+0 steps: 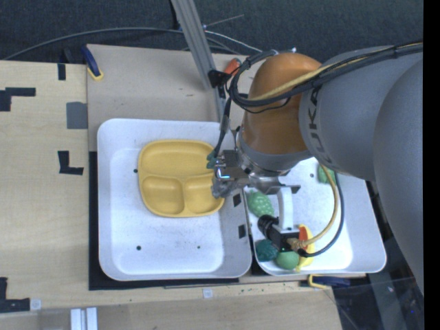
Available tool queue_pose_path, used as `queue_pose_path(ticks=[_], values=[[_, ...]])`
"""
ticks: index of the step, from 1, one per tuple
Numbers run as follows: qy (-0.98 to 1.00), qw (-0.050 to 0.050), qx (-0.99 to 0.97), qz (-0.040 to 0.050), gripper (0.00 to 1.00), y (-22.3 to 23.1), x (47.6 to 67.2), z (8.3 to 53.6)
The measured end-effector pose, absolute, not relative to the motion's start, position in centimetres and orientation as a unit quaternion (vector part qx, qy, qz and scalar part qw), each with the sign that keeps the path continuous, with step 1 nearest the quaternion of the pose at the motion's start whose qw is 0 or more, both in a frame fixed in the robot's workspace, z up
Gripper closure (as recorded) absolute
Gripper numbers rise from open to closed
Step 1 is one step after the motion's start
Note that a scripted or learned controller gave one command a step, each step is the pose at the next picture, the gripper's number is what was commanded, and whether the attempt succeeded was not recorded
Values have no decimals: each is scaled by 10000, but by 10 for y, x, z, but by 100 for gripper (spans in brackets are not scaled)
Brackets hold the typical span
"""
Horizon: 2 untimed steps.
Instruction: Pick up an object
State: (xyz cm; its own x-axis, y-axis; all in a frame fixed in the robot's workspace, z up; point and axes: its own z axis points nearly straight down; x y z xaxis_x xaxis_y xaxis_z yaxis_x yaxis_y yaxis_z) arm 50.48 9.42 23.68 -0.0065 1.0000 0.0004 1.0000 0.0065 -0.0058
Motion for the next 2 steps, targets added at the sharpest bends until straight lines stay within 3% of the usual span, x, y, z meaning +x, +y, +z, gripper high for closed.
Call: queue_pose_path(ticks=[1,2], values=[[-7085,13,-7057,13,100,100,503,237],[-7080,10,-7062,11,0,99,503,237]])
